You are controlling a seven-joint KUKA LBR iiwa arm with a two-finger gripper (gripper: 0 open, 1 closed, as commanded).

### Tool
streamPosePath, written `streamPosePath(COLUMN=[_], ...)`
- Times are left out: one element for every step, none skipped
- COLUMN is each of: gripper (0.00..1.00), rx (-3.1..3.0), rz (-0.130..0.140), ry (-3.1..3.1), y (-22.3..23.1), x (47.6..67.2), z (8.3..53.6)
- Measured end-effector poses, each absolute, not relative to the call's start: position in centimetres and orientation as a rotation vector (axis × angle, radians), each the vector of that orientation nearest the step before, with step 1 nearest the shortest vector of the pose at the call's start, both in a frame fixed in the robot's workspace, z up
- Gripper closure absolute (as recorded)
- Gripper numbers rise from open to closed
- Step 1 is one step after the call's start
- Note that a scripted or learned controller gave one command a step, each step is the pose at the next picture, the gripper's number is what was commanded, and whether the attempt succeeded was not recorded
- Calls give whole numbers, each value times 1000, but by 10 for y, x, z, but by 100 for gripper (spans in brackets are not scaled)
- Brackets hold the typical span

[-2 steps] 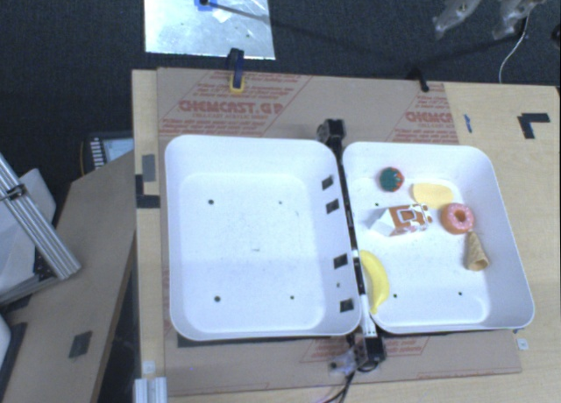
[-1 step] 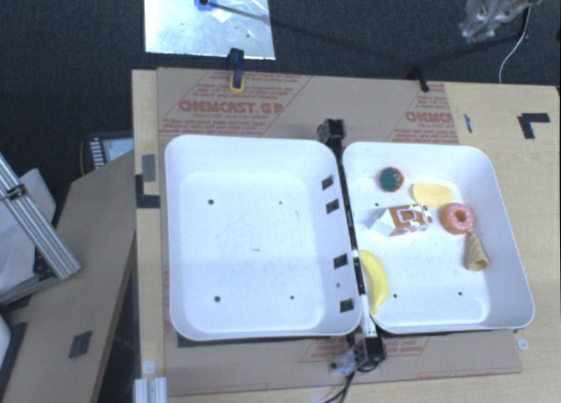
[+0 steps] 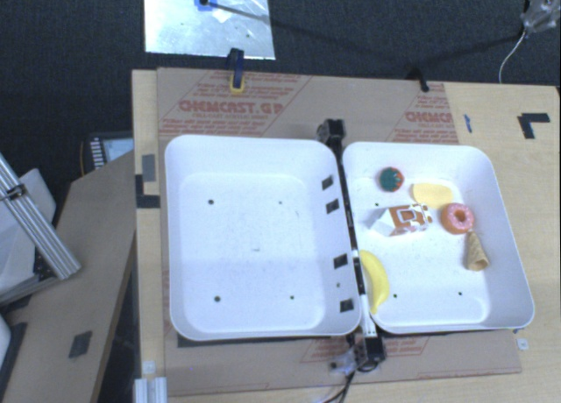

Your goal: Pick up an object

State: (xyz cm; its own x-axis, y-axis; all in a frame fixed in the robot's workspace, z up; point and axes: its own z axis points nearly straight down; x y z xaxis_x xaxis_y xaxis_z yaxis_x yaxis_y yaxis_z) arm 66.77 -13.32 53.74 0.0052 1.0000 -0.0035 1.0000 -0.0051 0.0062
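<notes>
The right bin (image 3: 504,243) holds several small items. A green and red round piece (image 3: 391,179) lies near its back. Beside it is a pale yellow flat piece (image 3: 432,193). A white and orange carton (image 3: 403,218) sits in the middle, with a pink donut (image 3: 457,217) to its right. A tan cone (image 3: 475,251) lies just in front of the donut. A yellow banana (image 3: 375,279) rests against the bin's left wall.
The left bin (image 3: 250,239) sits beside the right one on a cardboard sheet (image 3: 289,103). A black clip (image 3: 332,130) stands at the back where the bins meet. A metal plate (image 3: 209,7) lies on the dark floor behind.
</notes>
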Motion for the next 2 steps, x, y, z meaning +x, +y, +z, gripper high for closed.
streamPosePath(gripper=[100,100], rx=[2223,2217], rz=[0,2], ry=[2212,2220], y=[-207,-206], x=[668,668], z=[535,536])
